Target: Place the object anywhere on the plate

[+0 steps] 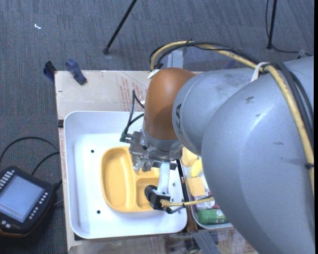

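Plate (118,180): yellow, with divided wells, lying flat in the left bin (77,142), toward that bin's right side. Its big well runs lengthways from the far side to the near side of the camera view. A smaller well sits at the near right corner. The plate's right part is hidden under the robot, so its full outline and overall long axis cannot be told. No writing shows on it.

The gripper (141,164) hangs over the plate's upper right part, at the ridge between the wells. Whether it is released, clenched or grasping anything cannot be told from this angle.

A sliver of the right bin (197,222) shows past the arm. It holds yellow pieces (195,165) and, nearer the camera, a green packet (211,216) with a white and red label too small to read.

Both bins rest on a cardboard sheet (103,89). A pendant (18,200) with a pale screen lies on the carpet at lower left.
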You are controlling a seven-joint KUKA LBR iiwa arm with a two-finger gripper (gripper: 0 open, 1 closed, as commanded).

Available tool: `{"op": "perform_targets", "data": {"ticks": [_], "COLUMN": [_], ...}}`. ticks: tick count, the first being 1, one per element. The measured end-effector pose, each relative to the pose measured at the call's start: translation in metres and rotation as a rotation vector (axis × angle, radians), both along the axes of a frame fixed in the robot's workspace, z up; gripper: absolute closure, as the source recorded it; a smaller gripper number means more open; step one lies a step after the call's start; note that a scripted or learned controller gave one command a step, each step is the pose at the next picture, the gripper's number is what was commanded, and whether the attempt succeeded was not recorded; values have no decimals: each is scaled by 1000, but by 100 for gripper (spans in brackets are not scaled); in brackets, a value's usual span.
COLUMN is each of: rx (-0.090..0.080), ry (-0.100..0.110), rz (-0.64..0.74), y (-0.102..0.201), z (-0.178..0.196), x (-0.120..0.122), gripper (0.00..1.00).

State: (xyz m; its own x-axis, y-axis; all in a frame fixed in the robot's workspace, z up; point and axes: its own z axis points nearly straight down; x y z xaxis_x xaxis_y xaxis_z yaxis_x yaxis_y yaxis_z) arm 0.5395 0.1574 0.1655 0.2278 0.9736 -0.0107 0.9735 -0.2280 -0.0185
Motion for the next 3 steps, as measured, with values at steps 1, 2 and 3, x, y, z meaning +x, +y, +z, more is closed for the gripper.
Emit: {"op": "perform_targets", "data": {"ticks": [1, 2, 3], "rx": [9, 12, 5], "ry": [-11, -12, -8], "rz": [406, 592, 160], "y": [-21, -64, 17], "z": [25, 77, 36], "x": [17, 36, -27], "gripper": [100, 100, 100]}}
